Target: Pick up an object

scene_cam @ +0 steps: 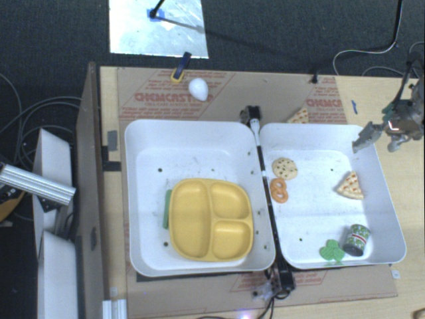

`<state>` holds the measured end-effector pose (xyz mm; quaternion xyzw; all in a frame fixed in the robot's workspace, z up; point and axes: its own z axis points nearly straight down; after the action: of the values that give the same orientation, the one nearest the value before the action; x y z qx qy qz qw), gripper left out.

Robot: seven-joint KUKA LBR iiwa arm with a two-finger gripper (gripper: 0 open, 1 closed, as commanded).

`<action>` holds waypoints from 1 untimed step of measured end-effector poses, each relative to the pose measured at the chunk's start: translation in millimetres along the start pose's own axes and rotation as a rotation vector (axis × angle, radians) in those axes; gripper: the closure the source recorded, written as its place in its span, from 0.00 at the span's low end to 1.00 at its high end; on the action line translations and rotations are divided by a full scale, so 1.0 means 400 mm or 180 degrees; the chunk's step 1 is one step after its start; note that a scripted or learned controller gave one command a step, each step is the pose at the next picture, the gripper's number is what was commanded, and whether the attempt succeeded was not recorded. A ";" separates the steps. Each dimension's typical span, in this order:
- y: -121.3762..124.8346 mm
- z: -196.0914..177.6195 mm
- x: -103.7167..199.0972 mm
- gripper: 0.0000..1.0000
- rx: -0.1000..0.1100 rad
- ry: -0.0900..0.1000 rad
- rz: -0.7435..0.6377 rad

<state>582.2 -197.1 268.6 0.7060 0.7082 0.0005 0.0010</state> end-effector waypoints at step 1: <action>0.044 0.160 0.201 0.00 0.0014 0.0014 -0.0027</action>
<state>599.6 -116.9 204.7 0.7030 0.7112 0.0005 -0.0021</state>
